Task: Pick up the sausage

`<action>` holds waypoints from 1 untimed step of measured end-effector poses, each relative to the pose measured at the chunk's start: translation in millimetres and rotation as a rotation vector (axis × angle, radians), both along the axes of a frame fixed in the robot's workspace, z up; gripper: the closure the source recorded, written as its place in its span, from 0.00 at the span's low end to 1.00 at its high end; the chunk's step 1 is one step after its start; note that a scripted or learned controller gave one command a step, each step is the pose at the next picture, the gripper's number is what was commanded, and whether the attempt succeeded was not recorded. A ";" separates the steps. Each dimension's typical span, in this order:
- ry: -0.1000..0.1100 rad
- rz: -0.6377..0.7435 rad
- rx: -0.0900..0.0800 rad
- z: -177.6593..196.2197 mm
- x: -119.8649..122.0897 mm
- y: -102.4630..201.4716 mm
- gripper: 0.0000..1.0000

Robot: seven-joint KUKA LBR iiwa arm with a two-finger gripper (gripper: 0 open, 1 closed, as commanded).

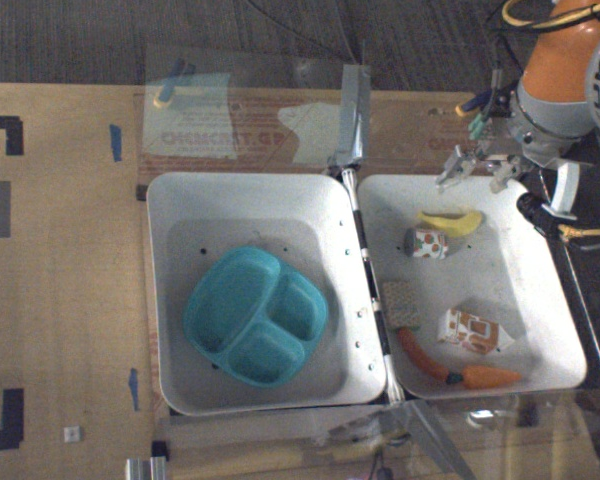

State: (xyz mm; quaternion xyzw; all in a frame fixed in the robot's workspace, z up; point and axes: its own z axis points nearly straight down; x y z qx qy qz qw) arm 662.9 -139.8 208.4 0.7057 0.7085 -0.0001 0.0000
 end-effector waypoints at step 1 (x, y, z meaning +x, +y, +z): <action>-0.025 -0.149 -0.004 -78.9 -42.0 2.0 0.00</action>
